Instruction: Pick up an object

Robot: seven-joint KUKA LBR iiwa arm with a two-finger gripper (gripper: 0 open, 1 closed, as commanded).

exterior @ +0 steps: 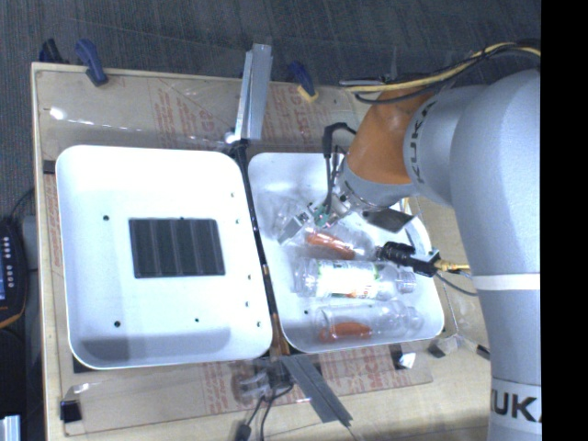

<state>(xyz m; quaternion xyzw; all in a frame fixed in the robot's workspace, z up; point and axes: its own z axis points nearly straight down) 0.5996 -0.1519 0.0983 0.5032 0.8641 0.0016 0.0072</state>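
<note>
The shallow white left bin (92, 246) with a dark ribbed rectangle (176, 247) is sitting at the left of the frame. Right of centre, clear plastic packets with orange contents (340, 283) are lying in the white right bin (276, 186). The gripper (323, 211) is reaching down at their upper edge; its opening I cannot tell.

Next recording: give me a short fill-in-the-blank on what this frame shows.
1. The clear plastic items lie in the ____ bin.
2. The left bin has a dark ____ panel on its floor.
3. The arm's band above the wrist is ____.

Missing words: right; rectangular; orange
</note>
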